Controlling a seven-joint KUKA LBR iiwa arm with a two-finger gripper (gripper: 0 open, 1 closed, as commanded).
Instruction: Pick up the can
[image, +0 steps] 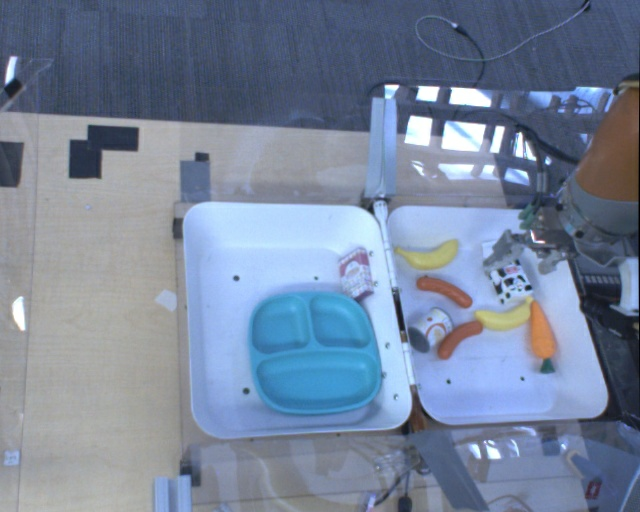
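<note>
While the pincer (512, 248) hangs with fingers apart over the cow-patterned carton (510, 283), the can (432, 327) lies on its side well away, wedged between 2 sausages (crowding invites a wrong grab or roll).

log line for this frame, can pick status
phase: approach | gripper over right bin, above milk carton | can on its side by left wall, untouched | left bin: blue tray

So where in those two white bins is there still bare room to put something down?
Left bin: bare floor left of and above the blue plate. Right bin: a bare strip along the near edge, below the can and carrot. Its middle is crowded with bananas, sausages and the gripper.
</note>
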